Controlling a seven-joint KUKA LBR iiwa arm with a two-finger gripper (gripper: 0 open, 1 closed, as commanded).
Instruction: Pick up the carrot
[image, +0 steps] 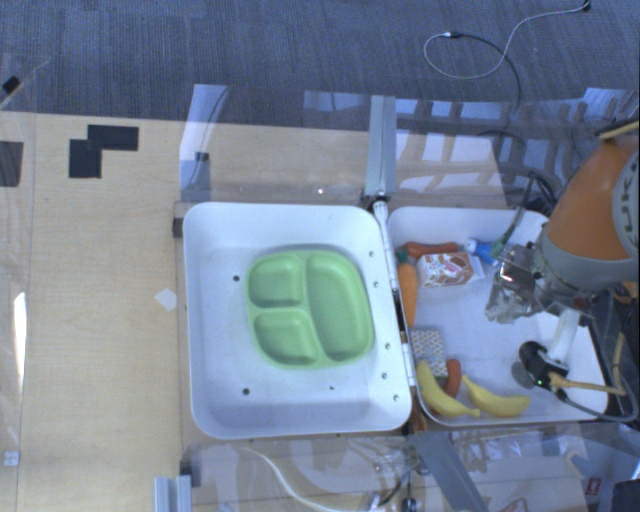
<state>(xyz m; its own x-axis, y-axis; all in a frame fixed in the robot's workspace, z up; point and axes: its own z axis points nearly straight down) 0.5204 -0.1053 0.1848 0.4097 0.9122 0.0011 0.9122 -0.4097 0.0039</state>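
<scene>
Lying along the bin wall (392, 300), a tapered, seemingly smooth carrot (407, 292).

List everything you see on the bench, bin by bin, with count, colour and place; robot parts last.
left bin: 1, white, on the left of the bench
divided plate: 1, green, three compartments, middle of the left bin
right bin: 1, white, beside the left bin
carrot: 1, orange, along the right bin's left wall
carton: 1, white and red-brown, top of the right bin
sausage: 1, red-orange, above the carton
bananas: 2, yellow, bottom of the right bin
small red piece: 1, between the bananas
patterned pad: 1, grey, above the bananas
arm: 1, grey and orange, from the right
gripper: 1, metallic, over the right bin's right half, apart from the carrot
</scene>
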